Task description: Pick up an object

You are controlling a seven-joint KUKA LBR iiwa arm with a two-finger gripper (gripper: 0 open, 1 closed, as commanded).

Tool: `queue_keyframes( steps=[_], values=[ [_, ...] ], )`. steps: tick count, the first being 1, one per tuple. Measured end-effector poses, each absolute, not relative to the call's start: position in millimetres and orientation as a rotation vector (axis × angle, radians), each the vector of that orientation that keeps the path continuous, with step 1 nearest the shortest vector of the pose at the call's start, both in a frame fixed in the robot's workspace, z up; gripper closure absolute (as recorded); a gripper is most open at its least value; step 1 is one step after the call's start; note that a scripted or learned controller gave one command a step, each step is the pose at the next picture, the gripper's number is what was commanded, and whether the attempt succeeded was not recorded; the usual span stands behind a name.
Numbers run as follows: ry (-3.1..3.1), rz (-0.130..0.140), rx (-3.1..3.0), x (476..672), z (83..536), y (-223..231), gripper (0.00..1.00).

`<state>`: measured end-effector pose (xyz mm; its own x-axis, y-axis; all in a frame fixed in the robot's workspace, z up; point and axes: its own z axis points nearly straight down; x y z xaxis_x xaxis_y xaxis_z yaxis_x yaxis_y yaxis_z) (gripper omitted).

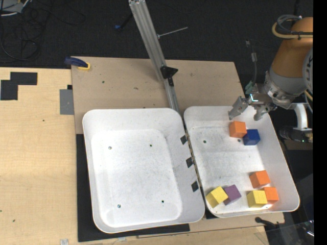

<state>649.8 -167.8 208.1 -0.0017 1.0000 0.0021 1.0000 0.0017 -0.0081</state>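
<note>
I see the arm [291, 60] reaching in from the right, its hand [249, 109] poised over the far edge of the right bin [286, 167], fingers spread apart and gripping nothing. The left bin [97, 137] sits beside it on the surface [117, 83], with a slanted metal rail [150, 40] behind. Just below the hand lies an orange cube [237, 129], a blue cube [251, 137] touching it. At the near end I count two more orange cubes [259, 178] [272, 194], two yellow cubes [216, 195] [257, 198] and a purple cube [232, 192], well apart from the hand.
</note>
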Motion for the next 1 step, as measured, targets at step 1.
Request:
queue_keyframes(
  steps=[1],
  values=[
    [-2.225,0.004,-2.214,650.9,211.3,-167.2,0.00]
  ],
)
